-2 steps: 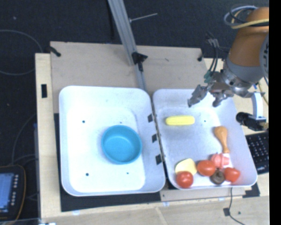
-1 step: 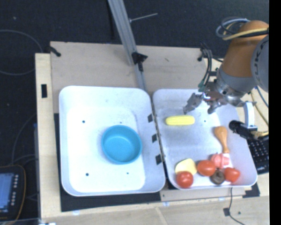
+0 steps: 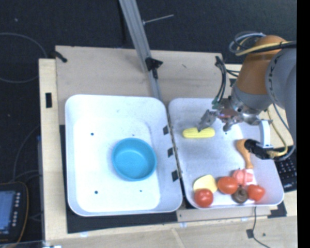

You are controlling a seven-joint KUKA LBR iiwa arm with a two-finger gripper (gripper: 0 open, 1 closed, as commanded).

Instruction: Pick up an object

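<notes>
over in the right bin (image 3: 196, 112) we had the gripper (image 3: 217, 120) hanging just above the yellow banana-shaped piece (image 3: 199, 133), which lay flat on the white floor with its long axis running left to right across the view. the piece sat just down and to the left of the fingers, close but not between them, so nothing was being held. the jaws looked spread apart, one finger reaching toward the banana's right end and the other off to the right. we figured the coming move turned on sliding a bit left and dropping, with the fingers closing across the short width rather than along the length.

room-wise it looked fine: bare bin floor all around the banana, the bin's left wall near but not touching. the pile of red tomato-like things (image 3: 228, 185) and other bits sat well apart at the near edge. the left bin (image 3: 82, 112) had just a blue bowl (image 3: 134, 159).
</notes>
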